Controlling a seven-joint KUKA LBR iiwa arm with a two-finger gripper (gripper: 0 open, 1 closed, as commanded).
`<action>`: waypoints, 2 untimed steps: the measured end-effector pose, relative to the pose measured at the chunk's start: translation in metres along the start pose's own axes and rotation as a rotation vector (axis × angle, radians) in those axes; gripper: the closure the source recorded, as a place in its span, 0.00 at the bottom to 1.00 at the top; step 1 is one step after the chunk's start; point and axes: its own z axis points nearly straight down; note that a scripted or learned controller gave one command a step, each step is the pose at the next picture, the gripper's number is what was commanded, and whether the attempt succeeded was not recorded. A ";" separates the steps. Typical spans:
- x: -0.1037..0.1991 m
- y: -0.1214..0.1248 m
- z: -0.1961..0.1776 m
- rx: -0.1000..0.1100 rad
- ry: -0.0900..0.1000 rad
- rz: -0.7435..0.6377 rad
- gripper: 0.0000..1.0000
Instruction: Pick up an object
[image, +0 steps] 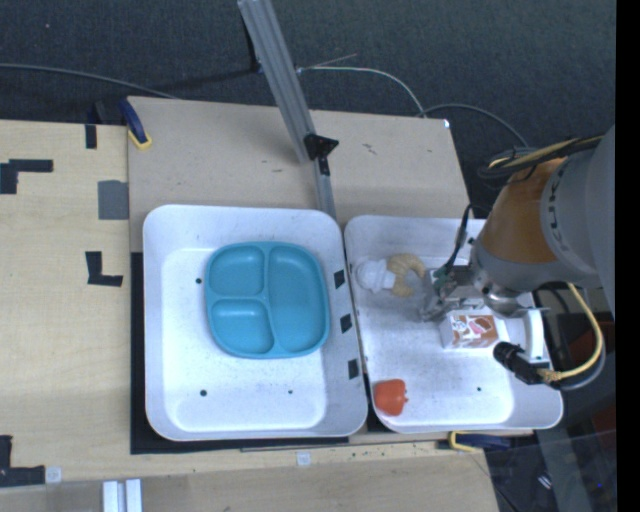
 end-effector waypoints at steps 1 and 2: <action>0.002 0.003 -0.063 -0.006 -0.001 0.001 1.00; 0.003 -0.002 -0.124 -0.007 -0.001 0.001 1.00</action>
